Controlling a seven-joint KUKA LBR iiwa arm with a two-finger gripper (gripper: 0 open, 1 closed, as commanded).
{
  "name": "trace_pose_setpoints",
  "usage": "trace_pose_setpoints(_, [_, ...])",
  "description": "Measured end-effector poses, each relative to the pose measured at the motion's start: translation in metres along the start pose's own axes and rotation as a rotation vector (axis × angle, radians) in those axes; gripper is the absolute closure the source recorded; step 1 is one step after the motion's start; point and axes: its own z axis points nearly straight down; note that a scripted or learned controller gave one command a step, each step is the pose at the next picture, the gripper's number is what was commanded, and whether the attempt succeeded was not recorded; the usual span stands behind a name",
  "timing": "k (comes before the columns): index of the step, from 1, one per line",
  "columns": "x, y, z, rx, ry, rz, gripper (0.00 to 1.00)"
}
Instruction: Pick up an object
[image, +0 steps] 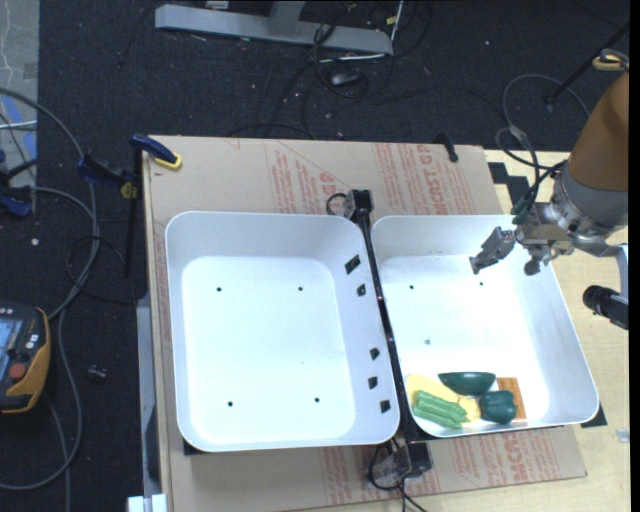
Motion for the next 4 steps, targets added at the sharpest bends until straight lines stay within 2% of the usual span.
trace_pose_setpoints(1, [0.0, 0.001, -0.003, -0.006, -0.001, -0.001, 0.0])
trace_pose_setpoints(4, [0.007, -0.004, 0.147, -0.003, 0.0, -0.001, 0.0])
